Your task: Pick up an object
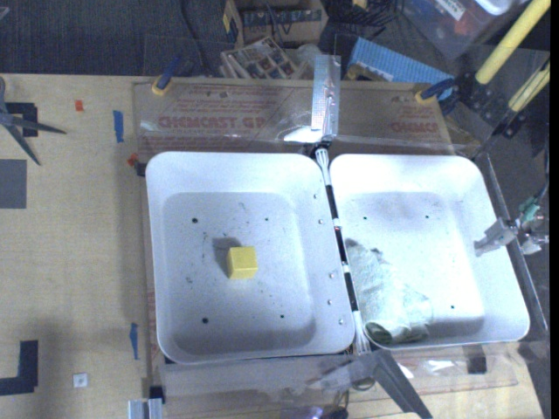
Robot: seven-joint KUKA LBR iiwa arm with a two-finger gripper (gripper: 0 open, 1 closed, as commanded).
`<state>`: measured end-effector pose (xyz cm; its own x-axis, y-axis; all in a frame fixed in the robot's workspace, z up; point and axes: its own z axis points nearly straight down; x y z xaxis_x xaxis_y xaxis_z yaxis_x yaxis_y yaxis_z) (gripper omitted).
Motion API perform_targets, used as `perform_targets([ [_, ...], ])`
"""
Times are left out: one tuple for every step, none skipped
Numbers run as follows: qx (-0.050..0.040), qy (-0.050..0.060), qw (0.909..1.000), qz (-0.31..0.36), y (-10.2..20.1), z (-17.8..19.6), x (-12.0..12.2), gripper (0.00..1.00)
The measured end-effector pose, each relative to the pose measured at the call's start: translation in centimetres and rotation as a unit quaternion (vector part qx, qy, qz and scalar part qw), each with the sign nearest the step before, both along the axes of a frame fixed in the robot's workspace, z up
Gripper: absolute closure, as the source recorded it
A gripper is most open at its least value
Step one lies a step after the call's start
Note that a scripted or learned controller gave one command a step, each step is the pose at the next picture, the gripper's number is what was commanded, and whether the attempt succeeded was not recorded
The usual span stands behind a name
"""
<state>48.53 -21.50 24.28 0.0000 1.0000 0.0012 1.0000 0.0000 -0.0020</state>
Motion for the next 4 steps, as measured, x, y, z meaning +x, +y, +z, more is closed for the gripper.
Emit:
perform_targets([
  [-0.0016, -0.003, 0.9988, 0.049, 2.8, 5.1, 1.2, 0.00],
  [-0.0024, -0.004, 0.9941, 0.108, -1.0, 3.9, 2.7, 0.00],
  [-0.0044, -0.006, 0.9943, 0.107, -1.2, 5.1, 2.7, 1.00],
  [-0.0035, -0.005, 0.9648, 0.263, -0.7, 11.5, 9.0, 1.00],
])
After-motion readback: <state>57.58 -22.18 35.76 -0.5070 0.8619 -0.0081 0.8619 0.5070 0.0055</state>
